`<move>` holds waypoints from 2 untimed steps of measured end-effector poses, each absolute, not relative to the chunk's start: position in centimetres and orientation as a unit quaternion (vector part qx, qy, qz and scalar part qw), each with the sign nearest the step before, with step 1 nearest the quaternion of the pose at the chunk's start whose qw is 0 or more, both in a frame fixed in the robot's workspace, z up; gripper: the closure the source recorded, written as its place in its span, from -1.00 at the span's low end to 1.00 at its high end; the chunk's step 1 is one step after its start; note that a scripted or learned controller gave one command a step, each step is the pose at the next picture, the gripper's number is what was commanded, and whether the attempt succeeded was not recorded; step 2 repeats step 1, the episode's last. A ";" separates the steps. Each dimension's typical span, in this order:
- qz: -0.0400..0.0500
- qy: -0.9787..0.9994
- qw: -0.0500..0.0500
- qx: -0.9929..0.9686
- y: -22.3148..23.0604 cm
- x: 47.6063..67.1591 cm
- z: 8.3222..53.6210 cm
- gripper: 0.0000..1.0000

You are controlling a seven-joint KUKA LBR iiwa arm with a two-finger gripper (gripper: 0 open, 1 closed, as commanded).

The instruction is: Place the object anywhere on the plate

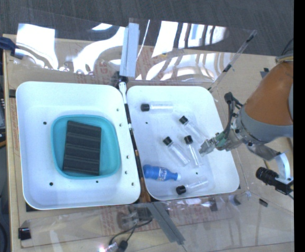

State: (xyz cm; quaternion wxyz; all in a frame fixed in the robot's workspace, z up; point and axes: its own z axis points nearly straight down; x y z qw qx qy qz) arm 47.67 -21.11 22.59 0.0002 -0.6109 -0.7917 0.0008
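Observation:
A teal plate point(112, 140) lies in the left bin point(31, 140) with a dark ribbed block point(82, 147) resting on it. The right bin point(215, 109) holds several clear vials with black caps, one of them point(193, 151) close to my gripper, and a small blue bottle point(160, 173) lying on its side near the front. My gripper point(207, 145) hangs low over the right side of the right bin, just right of that vial. Nothing can be made out in its grasp.
Another vial point(156, 107) lies at the back of the right bin and one point(192, 185) at the front. The ridge between the bins point(129, 135) separates the gripper from the plate. Clear plastic sheets point(184, 46) stand behind the bins.

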 end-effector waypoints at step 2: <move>0.001 -0.792 0.000 -0.611 -21.1 47.7 22.6 -1.00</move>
